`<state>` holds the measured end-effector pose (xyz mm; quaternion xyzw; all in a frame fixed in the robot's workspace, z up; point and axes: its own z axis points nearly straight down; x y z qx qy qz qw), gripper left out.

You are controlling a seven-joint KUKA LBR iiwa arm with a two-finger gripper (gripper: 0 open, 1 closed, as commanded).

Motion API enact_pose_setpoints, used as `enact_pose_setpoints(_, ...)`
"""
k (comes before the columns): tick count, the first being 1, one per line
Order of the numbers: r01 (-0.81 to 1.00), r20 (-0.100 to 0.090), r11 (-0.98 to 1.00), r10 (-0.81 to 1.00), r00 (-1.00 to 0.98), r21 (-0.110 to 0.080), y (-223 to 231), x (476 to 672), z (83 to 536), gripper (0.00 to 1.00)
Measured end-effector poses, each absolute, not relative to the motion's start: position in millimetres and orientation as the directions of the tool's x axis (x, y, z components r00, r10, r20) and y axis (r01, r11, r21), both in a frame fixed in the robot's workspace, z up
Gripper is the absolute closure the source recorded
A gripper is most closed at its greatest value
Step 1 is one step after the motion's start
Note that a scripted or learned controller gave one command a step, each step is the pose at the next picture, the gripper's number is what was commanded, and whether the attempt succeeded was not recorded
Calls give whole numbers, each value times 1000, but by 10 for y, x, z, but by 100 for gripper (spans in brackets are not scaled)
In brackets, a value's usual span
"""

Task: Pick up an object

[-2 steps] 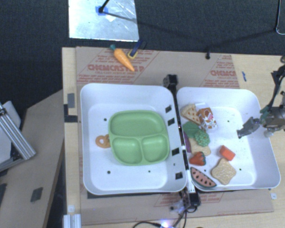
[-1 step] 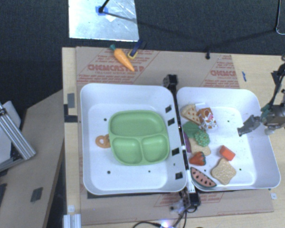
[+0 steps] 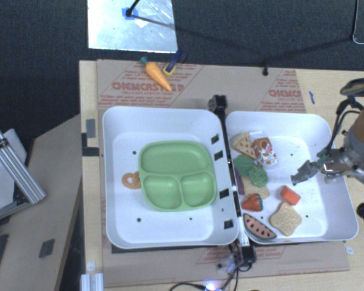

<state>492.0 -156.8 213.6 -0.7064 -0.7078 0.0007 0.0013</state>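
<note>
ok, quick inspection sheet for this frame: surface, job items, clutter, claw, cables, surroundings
Surface: bench with two white bins, left bin and right bin, side by side.
Job items: right bin holds toy food: pizza slice, broccoli, watermelon slice, toast, small red piece.
Clutter: green tray and pretzel in left bin; carrot on bench behind bins.
Claw: claw over right bin, above the red piece, nothing seen between fingers.
Cables: black cable across floor behind bench.
Surroundings: metal sheet on dark floor.
</note>
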Motion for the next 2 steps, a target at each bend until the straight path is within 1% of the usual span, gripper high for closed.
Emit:
enact_pose_setpoints(1,1000,2,2,1000,-2,-3,-1553,5019,1592,0)
enact_pose_setpoints(2,1000,1,1,1000,-1,-3,-1545,4977,1165,0)
